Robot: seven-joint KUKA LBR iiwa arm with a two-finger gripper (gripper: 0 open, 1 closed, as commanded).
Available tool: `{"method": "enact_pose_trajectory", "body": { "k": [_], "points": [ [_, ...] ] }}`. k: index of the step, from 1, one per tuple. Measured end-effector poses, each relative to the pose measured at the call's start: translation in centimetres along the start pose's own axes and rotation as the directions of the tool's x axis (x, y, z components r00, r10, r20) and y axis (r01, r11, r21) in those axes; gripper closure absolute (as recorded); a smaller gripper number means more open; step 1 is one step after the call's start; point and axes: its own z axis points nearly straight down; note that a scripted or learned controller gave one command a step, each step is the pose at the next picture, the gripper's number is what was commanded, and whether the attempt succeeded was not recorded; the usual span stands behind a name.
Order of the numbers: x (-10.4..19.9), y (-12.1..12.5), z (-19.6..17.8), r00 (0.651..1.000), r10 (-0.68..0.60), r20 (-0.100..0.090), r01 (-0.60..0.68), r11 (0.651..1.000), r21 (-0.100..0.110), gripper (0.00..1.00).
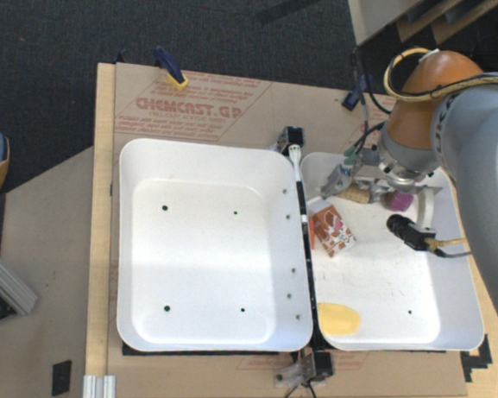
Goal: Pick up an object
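Arm lowered into far corner of right bin (445,332), wrist turned down.
End effector (373,184) sits low near the bin's far wall; its grip state cannot be told. A purple object (401,199) lies just beside it, a red-and-white packet (329,230) near the dividing edge, a yellow piece (339,319) by the near rim. Left bin (132,253) offers open floor.

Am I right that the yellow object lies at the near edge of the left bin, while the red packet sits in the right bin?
Not quite: the camera view shows the yellow object at the near edge of the right bin, not the left bin. The red packet does sit in the right bin.
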Motion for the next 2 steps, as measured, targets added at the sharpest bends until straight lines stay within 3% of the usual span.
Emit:
{"method": "enact_pose_trajectory", "body": {
  "k": [2],
  "points": [
    [-4.1,0.0,0.0,1.0,0.003,0.0,-0.003,1.0,-0.001,0.0]
  ]
}}
